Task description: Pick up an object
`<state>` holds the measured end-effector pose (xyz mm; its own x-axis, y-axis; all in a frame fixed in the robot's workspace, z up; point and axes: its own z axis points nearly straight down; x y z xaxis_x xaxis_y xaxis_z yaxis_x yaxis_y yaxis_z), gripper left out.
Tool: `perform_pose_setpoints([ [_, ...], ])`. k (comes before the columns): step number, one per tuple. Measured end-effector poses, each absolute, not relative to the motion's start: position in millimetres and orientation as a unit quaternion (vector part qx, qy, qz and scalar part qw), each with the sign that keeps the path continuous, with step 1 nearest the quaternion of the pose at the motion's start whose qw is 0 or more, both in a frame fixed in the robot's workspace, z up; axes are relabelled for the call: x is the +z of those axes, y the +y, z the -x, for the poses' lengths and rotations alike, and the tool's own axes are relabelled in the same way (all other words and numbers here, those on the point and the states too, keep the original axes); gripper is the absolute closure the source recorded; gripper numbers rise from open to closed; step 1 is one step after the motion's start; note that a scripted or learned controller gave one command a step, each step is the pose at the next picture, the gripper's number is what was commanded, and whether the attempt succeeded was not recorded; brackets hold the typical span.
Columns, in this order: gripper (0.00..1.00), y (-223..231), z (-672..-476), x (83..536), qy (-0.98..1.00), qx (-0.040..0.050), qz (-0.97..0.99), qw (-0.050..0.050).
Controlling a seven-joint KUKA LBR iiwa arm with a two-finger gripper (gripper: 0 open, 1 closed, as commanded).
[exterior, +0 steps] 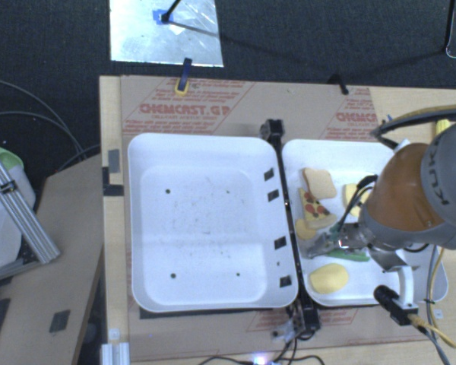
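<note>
The metal two-finger tool (324, 243) sits low in the shallow white right-hand bin (365, 152), by a green strip (355, 255) and yellow oval toy (328, 277), seemingly poised to grasp; its spread is unclear.

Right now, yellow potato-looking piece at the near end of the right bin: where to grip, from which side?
Judging by its pose, take the yellow oval piece across its short axis, straight down from above. It lies flat and alone on the right bin floor, long axis running left to right, so the narrow width suits two fingers. The gripper is just above it in the image.
</note>
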<state>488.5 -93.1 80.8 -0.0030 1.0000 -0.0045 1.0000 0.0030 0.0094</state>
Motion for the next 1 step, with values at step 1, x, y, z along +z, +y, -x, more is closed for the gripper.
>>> perform_pose_setpoints([
  [1,0.0,-59.6,-489.9,315.1,0.71,0.0075,-0.704,0.008],
])
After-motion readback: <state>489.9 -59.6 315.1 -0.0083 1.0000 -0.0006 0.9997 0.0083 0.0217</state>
